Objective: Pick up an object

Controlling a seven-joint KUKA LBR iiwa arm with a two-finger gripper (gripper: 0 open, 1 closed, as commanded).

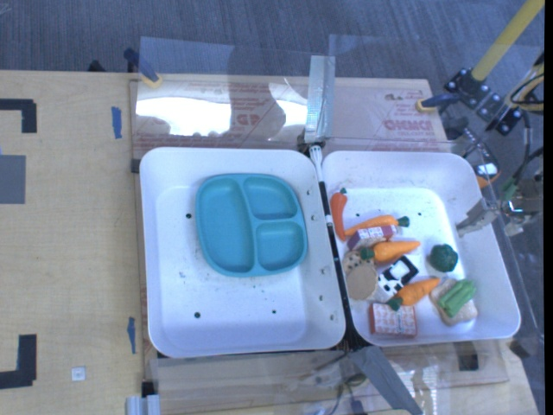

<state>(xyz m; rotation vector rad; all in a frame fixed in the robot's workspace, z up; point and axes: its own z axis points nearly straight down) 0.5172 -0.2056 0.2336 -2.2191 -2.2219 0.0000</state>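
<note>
clear panel (pixel 406 115) behind the right bin (pixel 497 258) — red print, unreadable.

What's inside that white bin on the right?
The right bin holds a pile of toy food: several carrots, a dark green broccoli, a black-and-white piece. Anything beneath them is hidden.

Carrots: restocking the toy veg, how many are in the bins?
4, all in the right bin: one by the divider, two mid-pile, one lower; more may be hidden.
</note>
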